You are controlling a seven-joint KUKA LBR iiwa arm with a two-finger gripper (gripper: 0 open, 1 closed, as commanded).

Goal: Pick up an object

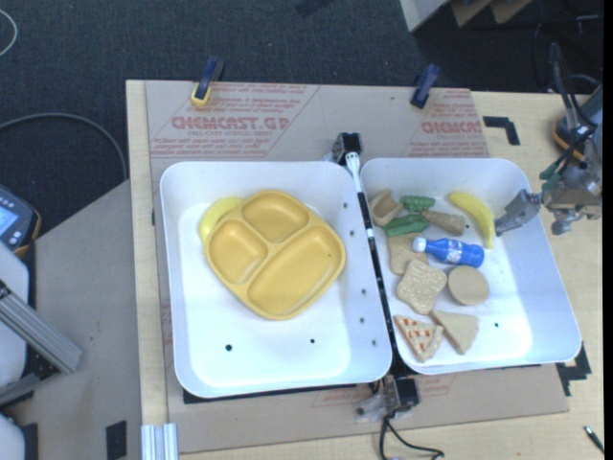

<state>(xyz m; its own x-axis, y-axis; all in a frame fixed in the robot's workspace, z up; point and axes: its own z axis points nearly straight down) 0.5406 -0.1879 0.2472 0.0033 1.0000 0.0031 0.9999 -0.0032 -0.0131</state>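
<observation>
The right bin [536, 295] holds several toy foods. Among them are a yellow banana [474, 215], a blue bottle [450, 250] lying on its side, green pea pods [408, 223], a square cracker [421, 286], a round cookie [467, 286], a pizza slice [416, 335] and a toast triangle [459, 329]. My gripper [538, 218] hangs over the bin's right part, just right of the banana. Its fingers are spread open and hold nothing.
The left bin [192, 333] carries a yellow divided plate [276, 252] with a yellow piece [215, 217] tucked under its left edge. A ridge with clips [362, 228] separates the bins. Clamps [204, 82] sit on the board's far edge.
</observation>
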